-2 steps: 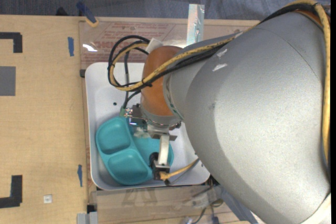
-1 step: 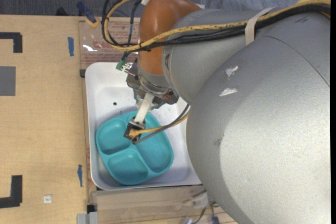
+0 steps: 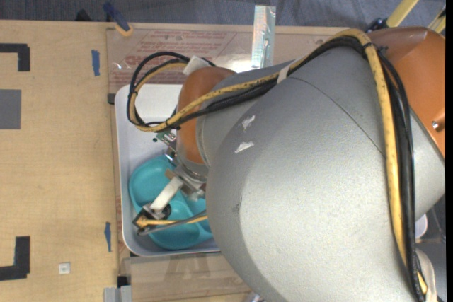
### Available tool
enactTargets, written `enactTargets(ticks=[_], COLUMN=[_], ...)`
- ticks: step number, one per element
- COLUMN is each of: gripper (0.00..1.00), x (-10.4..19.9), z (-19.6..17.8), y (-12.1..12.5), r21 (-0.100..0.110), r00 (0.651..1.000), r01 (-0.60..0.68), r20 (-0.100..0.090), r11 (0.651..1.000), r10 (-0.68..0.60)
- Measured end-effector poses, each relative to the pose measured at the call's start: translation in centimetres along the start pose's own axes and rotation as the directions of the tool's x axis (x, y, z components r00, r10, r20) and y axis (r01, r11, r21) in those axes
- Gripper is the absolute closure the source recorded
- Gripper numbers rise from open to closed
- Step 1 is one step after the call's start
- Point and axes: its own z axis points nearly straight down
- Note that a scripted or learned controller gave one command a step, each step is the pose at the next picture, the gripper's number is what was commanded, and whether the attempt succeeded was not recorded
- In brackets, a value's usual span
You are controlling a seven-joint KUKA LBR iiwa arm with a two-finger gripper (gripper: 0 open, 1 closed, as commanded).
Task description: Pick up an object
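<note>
A teal, bowl-like object (image 3: pixel 148 184) lies in the near part of the white bin (image 3: pixel 124 152). My arm fills the right of the camera view and reaches down over this bin, right above the teal object. The arm's bulk hides the gripper's tips and much of the teal object's right side.
The bin's far left corner (image 3: pixel 152 101) shows bare white floor. A brown board (image 3: pixel 56 152) with black marks and blue tape lies left of the bin. A shiny metal strip (image 3: pixel 263 35) stands behind the bin.
</note>
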Motion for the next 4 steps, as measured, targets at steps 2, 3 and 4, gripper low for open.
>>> enactTargets(ticks=[2, 3, 4], gripper=[1.00, 1.00, 1.00], x=[1.3, -1.8, -1.8], z=[-11.7, -1.4, -9.1], y=[1.3, -1.7, -2.0], r21=[0.001, -0.004, -0.001], r00=[0.874, 1.000, 1.000], r01=[-0.485, -0.012, -0.012], r20=[-0.007, -0.009, -0.010], r11=[0.874, 1.000, 1.000], r10=[0.485, 0.012, 0.012])
